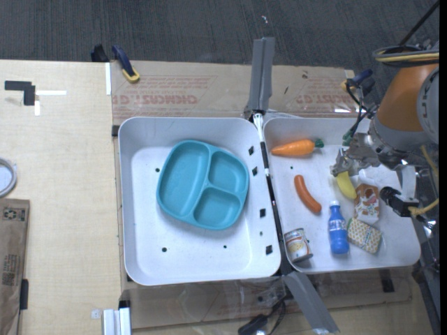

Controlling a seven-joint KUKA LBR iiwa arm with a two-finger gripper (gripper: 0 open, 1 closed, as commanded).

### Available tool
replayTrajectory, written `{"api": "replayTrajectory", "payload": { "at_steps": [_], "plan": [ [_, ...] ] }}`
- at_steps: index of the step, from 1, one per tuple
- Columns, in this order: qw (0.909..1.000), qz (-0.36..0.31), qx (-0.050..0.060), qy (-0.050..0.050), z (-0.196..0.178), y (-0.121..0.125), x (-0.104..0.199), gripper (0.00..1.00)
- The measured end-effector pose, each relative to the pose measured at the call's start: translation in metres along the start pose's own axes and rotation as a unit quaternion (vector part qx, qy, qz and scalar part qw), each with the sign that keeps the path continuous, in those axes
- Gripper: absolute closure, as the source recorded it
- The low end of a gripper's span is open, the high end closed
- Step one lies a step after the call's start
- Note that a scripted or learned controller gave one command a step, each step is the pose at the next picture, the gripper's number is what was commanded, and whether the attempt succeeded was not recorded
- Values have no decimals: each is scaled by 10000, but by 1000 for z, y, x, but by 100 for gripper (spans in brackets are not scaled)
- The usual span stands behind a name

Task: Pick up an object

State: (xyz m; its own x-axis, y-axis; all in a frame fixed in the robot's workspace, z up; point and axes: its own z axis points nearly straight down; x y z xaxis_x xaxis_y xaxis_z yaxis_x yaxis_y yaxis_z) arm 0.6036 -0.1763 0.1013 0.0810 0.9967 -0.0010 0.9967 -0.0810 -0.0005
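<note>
The right bin (318, 127) holds several items: an orange carrot (293, 147) at the back, a red sausage (307, 192), a yellow banana (346, 185), a blue bottle (338, 229), a small can (297, 245), a printed snack packet (367, 204) and a tan waffle-like piece (364, 236). My gripper (343, 165) reaches in from the right, low over the bin and just behind the banana's upper end. The wrist hides part of the banana and the bin's right side.
A teal divided plate (203, 184) lies in the left bin (133, 208). A raised divider (265, 180) separates the two bins. Cables and a black fitting (394, 201) hang beside the wrist over the right bin's far edge.
</note>
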Motion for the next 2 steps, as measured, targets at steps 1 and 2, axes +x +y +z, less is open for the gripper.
{"api": "replayTrajectory", "payload": {
  "at_steps": [1,2],
  "plan": [
    [9986,528,3,-3,-132,20,73,100],
    [9936,1128,6,-4,-149,17,142,100]
  ]
}}
